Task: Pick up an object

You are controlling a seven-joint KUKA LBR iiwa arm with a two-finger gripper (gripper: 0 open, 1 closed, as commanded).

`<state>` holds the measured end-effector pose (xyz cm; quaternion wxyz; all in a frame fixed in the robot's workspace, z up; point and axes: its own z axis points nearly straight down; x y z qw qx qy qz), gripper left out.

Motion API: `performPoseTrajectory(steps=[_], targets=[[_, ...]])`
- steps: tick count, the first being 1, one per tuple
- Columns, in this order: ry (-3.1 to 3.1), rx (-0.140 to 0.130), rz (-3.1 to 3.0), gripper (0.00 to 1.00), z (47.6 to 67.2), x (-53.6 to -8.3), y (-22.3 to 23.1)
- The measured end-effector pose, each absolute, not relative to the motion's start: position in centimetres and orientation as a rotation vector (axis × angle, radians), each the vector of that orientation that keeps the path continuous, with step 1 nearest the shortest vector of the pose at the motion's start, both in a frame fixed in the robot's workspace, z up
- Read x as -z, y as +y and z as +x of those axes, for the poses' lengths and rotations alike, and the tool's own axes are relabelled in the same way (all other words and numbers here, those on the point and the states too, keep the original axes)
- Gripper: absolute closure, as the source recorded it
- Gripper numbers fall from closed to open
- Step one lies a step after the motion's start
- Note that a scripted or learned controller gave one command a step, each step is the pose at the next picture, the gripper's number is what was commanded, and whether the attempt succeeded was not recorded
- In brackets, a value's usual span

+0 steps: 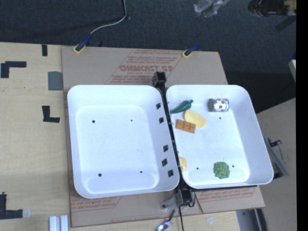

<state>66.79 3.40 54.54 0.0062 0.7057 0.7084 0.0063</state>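
five objs in right bin [240,96], all well below claw [210,3], which hangs blurred past bench's far edge; we can't tell its state. risk: small can [218,105] rolls, or pepper [182,106] by wall blocks descent.

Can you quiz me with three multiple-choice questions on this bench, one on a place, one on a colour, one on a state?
1. Which bin holds the objects?
A. left bin
B. right bin
C. both

2. What colour is the bumpy ball near the right bin's front edge?
A. green
B. red
C. blue

3. Where is the gripper?
A. inside the left bin
B. pressing on the can
C. raised beyond the bins' far side

Key: 1 B, every item lies in it. 2 A, it is plainly green. 3 C, it hangs blurred over the dark floor.
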Motion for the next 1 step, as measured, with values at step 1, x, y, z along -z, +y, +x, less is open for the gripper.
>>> performPoseTrajectory(steps=[1], targets=[[2.226, 0.012, 2.227, 1.0, 58.39, -46.31, 2.75]])
